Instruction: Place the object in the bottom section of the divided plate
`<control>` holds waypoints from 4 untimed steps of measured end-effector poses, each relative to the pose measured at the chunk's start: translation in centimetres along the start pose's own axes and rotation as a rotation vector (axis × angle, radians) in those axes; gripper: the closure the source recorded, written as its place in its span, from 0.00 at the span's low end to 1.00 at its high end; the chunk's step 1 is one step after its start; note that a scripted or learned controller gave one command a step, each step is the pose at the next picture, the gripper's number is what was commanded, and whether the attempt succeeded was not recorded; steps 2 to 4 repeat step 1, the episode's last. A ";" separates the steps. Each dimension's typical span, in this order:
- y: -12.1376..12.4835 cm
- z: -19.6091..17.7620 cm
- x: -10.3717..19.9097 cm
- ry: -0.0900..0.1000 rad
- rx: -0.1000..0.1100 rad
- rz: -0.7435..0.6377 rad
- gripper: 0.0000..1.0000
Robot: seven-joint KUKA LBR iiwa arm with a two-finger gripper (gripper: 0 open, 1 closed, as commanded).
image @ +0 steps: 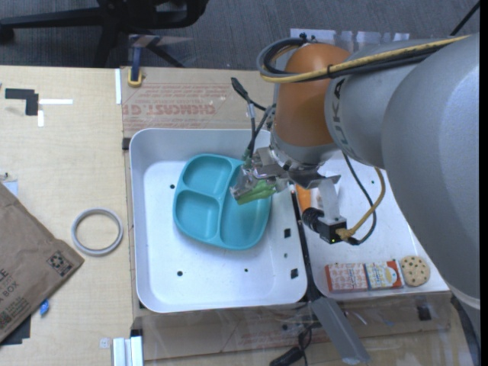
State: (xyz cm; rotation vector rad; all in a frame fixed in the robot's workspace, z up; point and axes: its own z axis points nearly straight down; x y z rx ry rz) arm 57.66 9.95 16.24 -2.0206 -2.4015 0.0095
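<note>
Your gripper (255, 183) pinches a green object (252, 194) over the teal divided plate (200, 204); next, lower toward frame bottom and release.

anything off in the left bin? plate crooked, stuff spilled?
Nothing spilled or damaged. The teal divided plastic plate lies flat in the left white bin, turned at an angle to the bin walls. The gripper is over the plate's right edge with a green object at its tip.

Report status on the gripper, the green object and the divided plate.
Gripper over divided plate's right edge, left bin. Green object at the fingertips; grasp unconfirmed. Bottom section unobstructed, not yet filled. Food boxes and cookie in right bin, away.
</note>
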 end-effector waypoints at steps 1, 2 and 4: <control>0.0 0.0 -0.1 0.000 0.000 0.001 0.00; 0.0 0.0 -0.1 0.000 0.000 0.001 0.00; 0.0 0.0 -0.1 0.000 0.000 0.001 0.00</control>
